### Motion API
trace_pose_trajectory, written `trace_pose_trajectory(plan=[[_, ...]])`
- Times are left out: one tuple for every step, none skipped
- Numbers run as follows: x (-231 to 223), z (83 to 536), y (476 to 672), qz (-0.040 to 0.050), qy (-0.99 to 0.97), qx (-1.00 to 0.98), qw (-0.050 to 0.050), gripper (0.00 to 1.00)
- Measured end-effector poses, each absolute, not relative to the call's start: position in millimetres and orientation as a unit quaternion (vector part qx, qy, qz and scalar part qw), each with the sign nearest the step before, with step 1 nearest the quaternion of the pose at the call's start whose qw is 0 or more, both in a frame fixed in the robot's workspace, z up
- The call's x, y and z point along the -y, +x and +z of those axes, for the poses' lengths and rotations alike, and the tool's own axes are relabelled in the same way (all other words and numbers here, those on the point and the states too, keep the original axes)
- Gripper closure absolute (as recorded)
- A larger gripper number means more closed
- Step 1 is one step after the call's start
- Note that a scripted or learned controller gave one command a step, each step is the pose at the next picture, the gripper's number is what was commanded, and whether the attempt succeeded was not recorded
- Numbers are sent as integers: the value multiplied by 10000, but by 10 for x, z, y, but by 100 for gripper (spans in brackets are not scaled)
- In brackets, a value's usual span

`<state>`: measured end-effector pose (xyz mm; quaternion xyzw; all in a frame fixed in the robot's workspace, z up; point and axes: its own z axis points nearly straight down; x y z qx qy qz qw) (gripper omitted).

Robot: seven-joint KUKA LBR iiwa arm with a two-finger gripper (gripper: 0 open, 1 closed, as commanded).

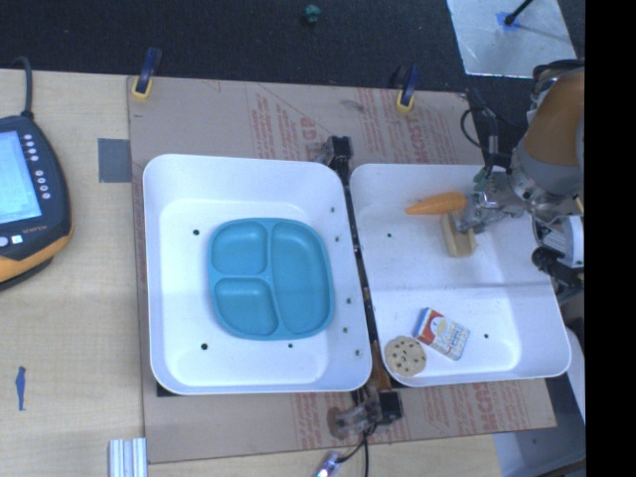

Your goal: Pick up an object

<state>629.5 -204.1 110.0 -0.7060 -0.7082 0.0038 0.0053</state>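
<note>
In the right bin [502,276] an orange carrot [435,205] lies near the back, and a tan wooden block [457,237] sits just in front of it. My gripper [475,213] hangs low at the carrot's right end, right above the block's top. Near the bin's front lie a round cookie [404,356] and a small colourful packet [441,333]. The arm comes in from the right, with its orange band at the frame's edge.
The left bin [169,266] holds a blue divided plate [270,277]. A handheld control pendant [28,199] rests on the bench at far left. Clamps [146,73] pin the cardboard sheet at the back.
</note>
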Motion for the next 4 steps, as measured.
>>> trace_pose_trajectory(plan=[[1933,997,6558,17,-7054,7088,14,0],[1438,951,6572,19,-7050,7092,-1,0],[1009,950,6570,25,-7049,7093,-3,0],[953,951,6570,31,-7048,7094,-5,0]])
